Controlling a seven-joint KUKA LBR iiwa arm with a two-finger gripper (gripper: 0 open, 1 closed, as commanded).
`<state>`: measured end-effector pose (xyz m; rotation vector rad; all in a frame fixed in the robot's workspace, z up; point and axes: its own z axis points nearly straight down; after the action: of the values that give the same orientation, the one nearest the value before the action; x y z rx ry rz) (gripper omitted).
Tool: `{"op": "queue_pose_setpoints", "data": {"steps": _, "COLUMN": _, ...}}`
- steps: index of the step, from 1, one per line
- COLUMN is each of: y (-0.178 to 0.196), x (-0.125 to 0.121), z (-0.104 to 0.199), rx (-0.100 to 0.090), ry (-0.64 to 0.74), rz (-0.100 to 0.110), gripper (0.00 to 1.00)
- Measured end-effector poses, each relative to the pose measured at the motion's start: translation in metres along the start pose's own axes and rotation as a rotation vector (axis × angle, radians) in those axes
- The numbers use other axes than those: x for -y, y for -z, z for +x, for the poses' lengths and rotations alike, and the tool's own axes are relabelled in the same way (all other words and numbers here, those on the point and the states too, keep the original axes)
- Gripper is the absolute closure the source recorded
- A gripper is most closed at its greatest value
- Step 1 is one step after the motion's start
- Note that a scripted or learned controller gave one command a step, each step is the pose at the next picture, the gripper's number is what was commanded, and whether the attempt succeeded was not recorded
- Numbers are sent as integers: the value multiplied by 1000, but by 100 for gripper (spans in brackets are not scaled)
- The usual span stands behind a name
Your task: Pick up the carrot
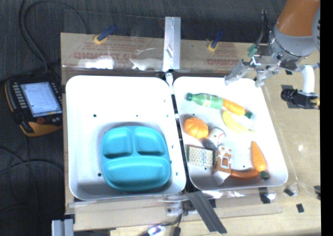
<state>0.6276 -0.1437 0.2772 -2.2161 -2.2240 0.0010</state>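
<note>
gripper (248, 72) above right bin's (270, 126) far rim — fingers spread, holding nothing | carrot (258, 158) by near-right wall | left bin (83, 126) — blue tray (136, 158)

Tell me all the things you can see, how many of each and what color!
Bins: two, white, side by side on the bench.
Divided plate: one, blue, left bin.
Bottle: one, green, right bin, far side.
Carrots: two, orange, right bin; one at far side beside the bottle, one by the right wall.
Banana: one, yellow, right bin, middle.
Pumpkin: one, orange, right bin, near the divider.
Small cartons: two, patterned, right bin, near side.
Handheld controller: one, black and orange, floor at left.
Gripper: one, grey, above the right bin's far corner.
</note>
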Motion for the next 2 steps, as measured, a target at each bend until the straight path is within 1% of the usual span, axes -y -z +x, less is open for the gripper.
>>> {"op": "queue_pose_setpoints", "data": {"steps": 1, "y": -140, "x": 36, "z": -55, "rx": 1, "ry": 122, "rz": 1, "gripper": 0}}
{"op": "queue_pose_setpoints", "data": {"steps": 2, "y": -183, "x": -36, "z": -66, "rx": -9, "ry": -53, "rz": -1, "gripper": 0}}
